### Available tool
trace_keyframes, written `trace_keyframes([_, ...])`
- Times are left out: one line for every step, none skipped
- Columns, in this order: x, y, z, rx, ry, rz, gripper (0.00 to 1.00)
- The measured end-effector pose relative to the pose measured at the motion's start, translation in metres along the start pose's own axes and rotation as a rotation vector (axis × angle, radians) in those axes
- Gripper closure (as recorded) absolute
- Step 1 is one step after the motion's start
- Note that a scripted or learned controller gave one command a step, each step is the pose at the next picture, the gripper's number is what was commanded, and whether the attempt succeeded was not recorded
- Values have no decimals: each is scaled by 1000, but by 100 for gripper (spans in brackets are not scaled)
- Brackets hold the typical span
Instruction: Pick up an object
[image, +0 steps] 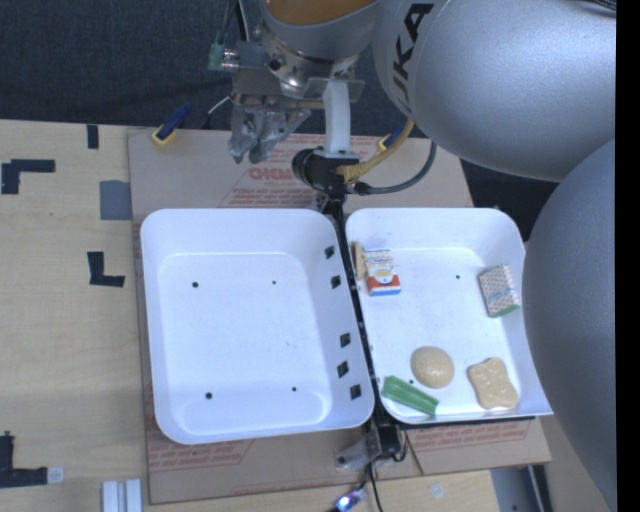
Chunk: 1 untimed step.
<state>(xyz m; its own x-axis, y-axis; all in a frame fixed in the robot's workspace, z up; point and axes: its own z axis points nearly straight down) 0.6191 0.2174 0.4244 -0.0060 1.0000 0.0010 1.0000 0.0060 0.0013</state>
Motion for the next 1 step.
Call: trace_keyframes([16, 6, -10, 1, -1, 4, 100])
